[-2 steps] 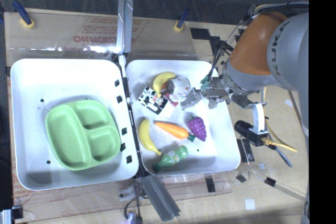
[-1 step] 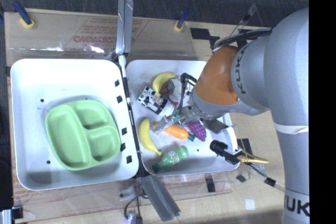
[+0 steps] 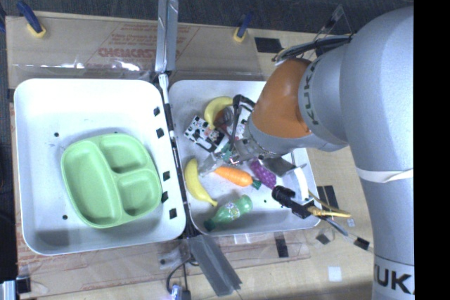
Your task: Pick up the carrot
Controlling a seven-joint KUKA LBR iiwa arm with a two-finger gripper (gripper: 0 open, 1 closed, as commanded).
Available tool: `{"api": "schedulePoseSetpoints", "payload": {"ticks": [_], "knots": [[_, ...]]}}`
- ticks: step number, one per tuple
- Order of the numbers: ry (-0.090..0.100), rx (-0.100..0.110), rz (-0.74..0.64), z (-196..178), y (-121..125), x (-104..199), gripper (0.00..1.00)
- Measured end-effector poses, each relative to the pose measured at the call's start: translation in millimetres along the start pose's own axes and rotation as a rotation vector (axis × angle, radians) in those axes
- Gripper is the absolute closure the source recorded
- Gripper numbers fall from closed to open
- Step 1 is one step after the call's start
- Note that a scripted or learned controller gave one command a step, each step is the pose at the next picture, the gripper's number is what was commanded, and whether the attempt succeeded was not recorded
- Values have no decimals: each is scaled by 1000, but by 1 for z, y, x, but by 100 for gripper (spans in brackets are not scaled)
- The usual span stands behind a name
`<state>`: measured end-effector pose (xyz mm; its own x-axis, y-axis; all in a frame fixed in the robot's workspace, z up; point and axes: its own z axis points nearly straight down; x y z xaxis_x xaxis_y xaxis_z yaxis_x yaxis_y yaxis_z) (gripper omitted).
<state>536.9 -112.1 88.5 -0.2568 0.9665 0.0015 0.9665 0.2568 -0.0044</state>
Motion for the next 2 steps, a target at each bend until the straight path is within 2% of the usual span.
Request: {"api": "schedulePoseSetpoints", "payload": {"ticks": [1, 2], "knots": [[1, 4, -6, -7, 0, 0, 100], [0, 2, 95, -100, -12, 72, 100]]}}
